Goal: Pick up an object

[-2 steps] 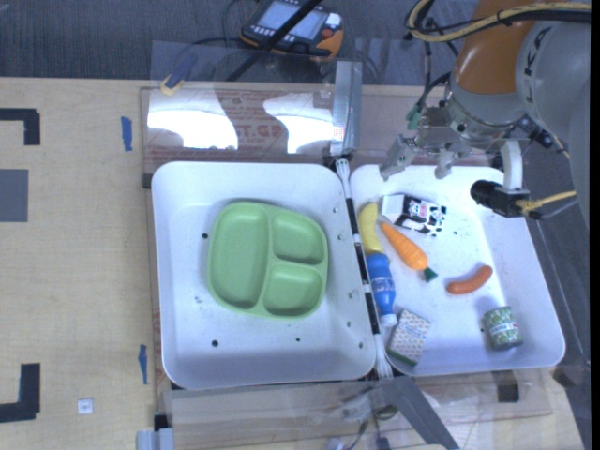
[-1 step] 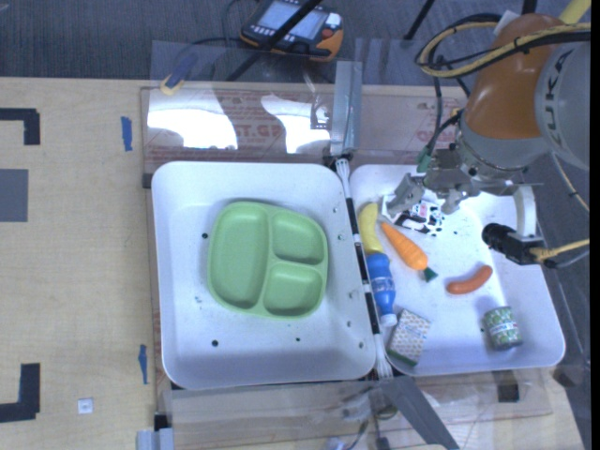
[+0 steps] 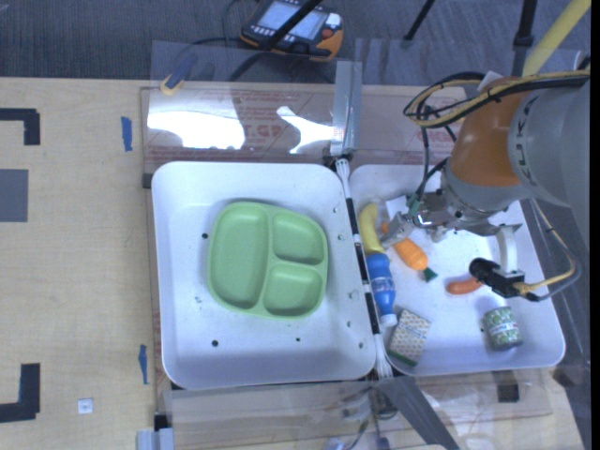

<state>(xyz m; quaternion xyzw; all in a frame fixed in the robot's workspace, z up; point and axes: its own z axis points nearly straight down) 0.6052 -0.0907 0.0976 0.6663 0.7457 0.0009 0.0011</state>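
Where pincer [image 3: 405,221] hovers, carrot [image 3: 411,254] lengthwise down-right.

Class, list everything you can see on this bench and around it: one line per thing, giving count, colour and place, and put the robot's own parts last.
bins: two, white, side by side on the bench
divided plate: one, green, in the left bin
banana: one, yellow, right bin, along its left wall
bottle: one, blue, right bin, below the banana
carrot: one, orange, right bin, under the tool
patterned packet: one, beige and green, right bin, near corner
small can: one, green-grey, right bin, lower right
handheld device: one, black and orange, behind the bench
arm: one, grey with orange band, from the right
tool: one, over the right bin
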